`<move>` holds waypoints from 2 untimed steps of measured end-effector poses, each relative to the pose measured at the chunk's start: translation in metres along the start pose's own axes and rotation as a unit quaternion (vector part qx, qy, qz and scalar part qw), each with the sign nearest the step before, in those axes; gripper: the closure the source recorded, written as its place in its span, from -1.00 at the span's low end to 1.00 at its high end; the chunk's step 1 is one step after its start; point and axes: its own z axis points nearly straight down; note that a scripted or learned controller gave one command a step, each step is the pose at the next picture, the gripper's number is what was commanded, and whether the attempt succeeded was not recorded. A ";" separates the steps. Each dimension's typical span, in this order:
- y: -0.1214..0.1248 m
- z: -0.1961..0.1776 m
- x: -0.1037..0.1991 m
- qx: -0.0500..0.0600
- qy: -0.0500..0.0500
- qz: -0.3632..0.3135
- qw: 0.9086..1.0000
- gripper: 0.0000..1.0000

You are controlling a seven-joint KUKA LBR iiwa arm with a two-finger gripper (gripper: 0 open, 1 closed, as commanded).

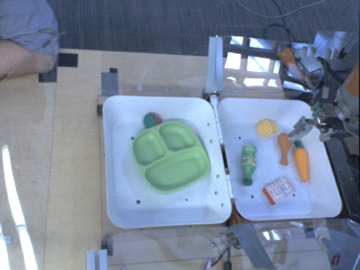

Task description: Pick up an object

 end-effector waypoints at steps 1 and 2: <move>0.015 0.134 -0.016 -0.013 -0.002 0.079 0.997 -1.00; 0.026 0.140 -0.025 -0.013 0.000 0.101 0.995 -1.00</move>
